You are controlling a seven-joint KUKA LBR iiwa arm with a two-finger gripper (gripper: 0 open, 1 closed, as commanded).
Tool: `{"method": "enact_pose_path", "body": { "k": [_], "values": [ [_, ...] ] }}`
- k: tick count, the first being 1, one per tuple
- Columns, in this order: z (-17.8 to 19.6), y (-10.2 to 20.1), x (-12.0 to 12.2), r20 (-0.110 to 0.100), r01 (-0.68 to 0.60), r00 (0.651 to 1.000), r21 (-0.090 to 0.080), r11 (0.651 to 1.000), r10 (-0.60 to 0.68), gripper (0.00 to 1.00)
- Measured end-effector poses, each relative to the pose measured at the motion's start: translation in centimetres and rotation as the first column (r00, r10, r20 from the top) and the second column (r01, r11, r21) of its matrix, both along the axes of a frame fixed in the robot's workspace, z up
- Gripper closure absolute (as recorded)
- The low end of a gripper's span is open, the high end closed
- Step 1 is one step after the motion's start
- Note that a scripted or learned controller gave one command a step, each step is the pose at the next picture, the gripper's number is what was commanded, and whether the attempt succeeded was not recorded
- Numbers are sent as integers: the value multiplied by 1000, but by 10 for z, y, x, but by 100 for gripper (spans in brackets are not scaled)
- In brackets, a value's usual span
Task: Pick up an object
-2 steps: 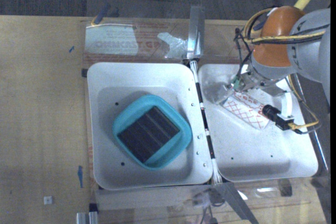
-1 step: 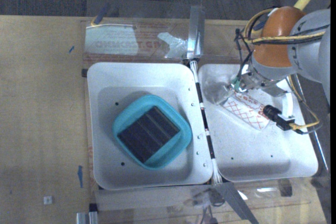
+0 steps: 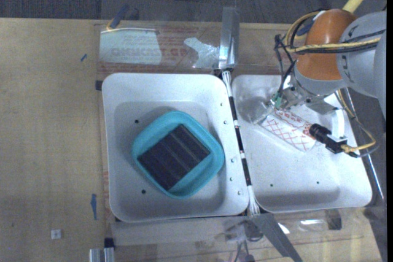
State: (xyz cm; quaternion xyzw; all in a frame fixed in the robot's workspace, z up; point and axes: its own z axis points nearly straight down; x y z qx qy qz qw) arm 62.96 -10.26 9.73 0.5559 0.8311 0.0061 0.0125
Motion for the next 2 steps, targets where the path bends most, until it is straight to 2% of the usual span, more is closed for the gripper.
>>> {"method": "enact_pose_path", "body": {
  "k": [1,2],
  "values": [
    [-1,-10,7,-3,-8,1000,3,1000,8,0],
    [0,-3,-6,-2,-30,1000,-2,1000,30,0]
  ]
}}
